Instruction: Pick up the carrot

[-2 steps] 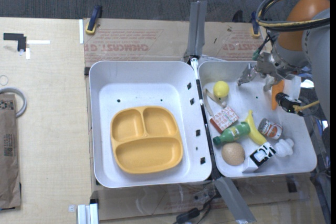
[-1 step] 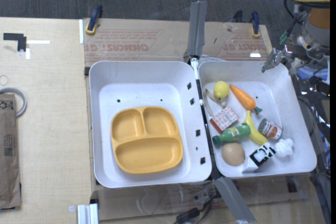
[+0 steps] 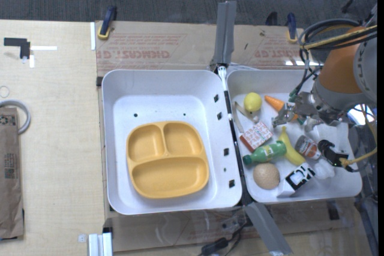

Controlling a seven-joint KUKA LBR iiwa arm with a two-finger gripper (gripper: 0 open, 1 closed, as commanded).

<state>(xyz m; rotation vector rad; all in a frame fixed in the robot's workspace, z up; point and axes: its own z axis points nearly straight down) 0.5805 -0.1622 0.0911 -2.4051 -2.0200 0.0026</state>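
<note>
Camera view puts my end effector [image 3: 290,114] just beside the carrot [image 3: 274,102] near the right bin's [image 3: 354,189] far edge, its state I cannot tell, so I should descend centred over the carrot, avoiding the lemon [image 3: 252,102].

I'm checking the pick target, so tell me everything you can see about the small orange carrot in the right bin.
The small orange carrot is a short, smooth tapered piece, plastic-looking, lying flat on the floor of the right white bin near its far wall. It sits just right of the yellow lemon, apparently apart from it. The gripper hovers close at its right end, not holding it.
</note>
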